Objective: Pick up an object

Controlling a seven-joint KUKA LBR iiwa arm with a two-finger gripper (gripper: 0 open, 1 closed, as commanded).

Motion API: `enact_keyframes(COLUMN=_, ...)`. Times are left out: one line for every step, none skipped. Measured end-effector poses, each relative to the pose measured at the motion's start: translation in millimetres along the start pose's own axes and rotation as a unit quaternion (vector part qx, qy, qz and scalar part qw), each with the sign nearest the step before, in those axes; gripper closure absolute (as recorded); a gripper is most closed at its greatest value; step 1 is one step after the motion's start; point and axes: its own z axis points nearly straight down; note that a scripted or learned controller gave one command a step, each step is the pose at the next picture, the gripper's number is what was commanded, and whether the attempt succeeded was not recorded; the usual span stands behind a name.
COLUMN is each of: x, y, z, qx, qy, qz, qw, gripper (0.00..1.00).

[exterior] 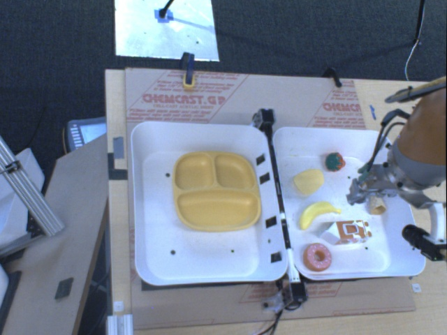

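Gripper (363,189) is hovering low over the right bin (391,260), near its right edge, and you cannot tell from this slanted view how it is set; nothing is showing in its grasp. Your nearest candidate is sitting just beside it, toward the bin's right edge: a small tan piece (378,205) (possibly a cone-shaped toy, too small to name). It is lying almost under the tool, so only a short shift toward the near right corner and a drop would reach it.

You are working with one arm (426,142), coming in across the bin's right edge, so its bulk is crowding that side.

Going down in size through the rest: the left bin (150,257) is carrying a yellow divided tray (213,190) at its middle, well apart from you. In the right bin, the banana (318,213) is lying in the middle, its long axis running slantwise from the near left toward the right edge. The orange-and-white carton (351,232) is resting just beyond the banana's tip toward the near edge, close below the tool. The pale yellow lump (308,181) is sitting left of centre, the pink doughnut (318,257) near the near left corner, and the small green-and-red ball (334,161) toward the far edge.

The carton is the likeliest thing to get bumped.
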Motion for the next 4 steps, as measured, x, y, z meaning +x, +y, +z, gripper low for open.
enact_keyframes(x=-1, y=6, z=-44, qx=-0.001, qy=0.000, qz=-0.001, qw=1.0000, gripper=1.00)
enact_keyframes(x=-1, y=7, z=-74, qx=0.001, qy=0.000, qz=-0.001, qw=1.0000, gripper=1.00)
enact_keyframes(x=44, y=20, z=-61, qx=0.002, qy=0.001, qz=-0.003, qw=1.0000, gripper=1.00)
enact_keyframes(x=92, y=41, z=-64, qx=0.001, qy=0.001, qz=-0.003, qw=1.0000, gripper=1.00)
